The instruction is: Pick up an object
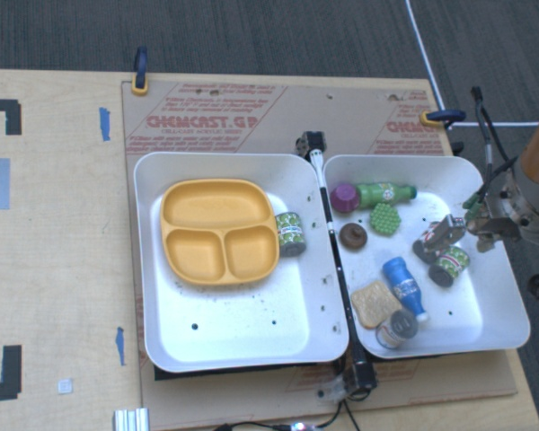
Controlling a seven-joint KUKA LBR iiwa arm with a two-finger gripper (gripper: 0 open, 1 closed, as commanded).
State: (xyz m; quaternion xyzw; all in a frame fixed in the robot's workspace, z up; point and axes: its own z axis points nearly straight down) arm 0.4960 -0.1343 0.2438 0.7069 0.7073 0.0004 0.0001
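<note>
My gripper [438, 238] reaches in from the right and hangs low over the right bin [508, 321], near its right-hand middle. Just below it and touching or nearly touching lies a small can with a green label [450, 266], on its side. Nothing can be seen held. Left of the gripper are a green bumpy ball [385, 219], a brown doughnut-shaped piece [353, 235] and a green bottle with a purple cap [374, 194]. Nearer the front lie a blue bottle [404, 287], a tan cracker [373, 303] and a silver tin [395, 329].
The left bin [225, 326] holds a yellow divided plate [220, 232] and a small green-labelled can [290, 233] beside it. A black divider clamp [313, 144] sits between the bins. Cables and a blue clamp [442, 116] run along the right back.
</note>
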